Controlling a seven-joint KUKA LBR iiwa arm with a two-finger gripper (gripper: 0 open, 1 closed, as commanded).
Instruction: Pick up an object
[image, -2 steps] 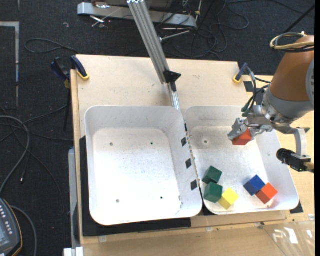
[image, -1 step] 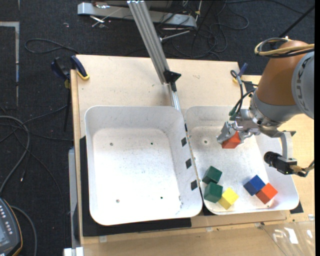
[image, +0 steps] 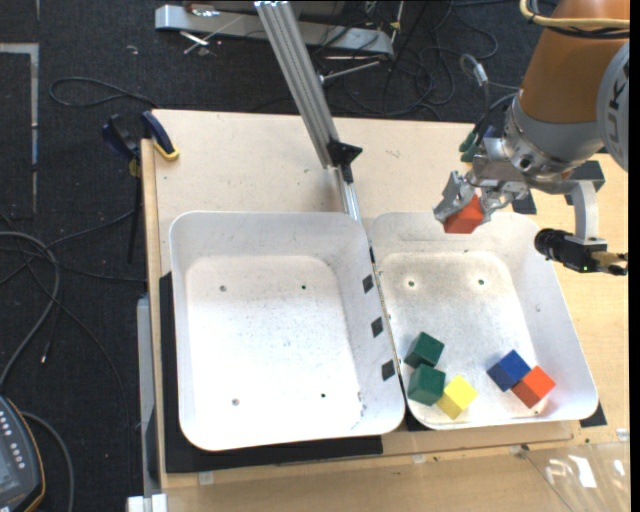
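The gripper (image: 466, 212) was raised above the far edge of the right bin (image: 560, 310) with a red block (image: 462, 219) clenched between its fingers. The block hung clear of the bin floor, so the pick itself appeared to be done; judged from this view, what was left was only to keep the grasp secure and carry or hold the block as required. The block was small, red-orange, with flat faces and sharp edges, and sat tilted in the grasp, one corner pointing down and to the left. Part of its upper side was covered by the fingers, so the depth of the grip could not be confirmed. Five other blocks lay on the near floor of the right bin: two green blocks (image: 426, 366) touching each other beside the divider, a yellow block (image: 459, 394) just beside the lower green one, and a blue block (image: 509, 369) touching an orange block (image: 536, 385) near the right wall. The left bin (image: 190, 260) held no blocks.
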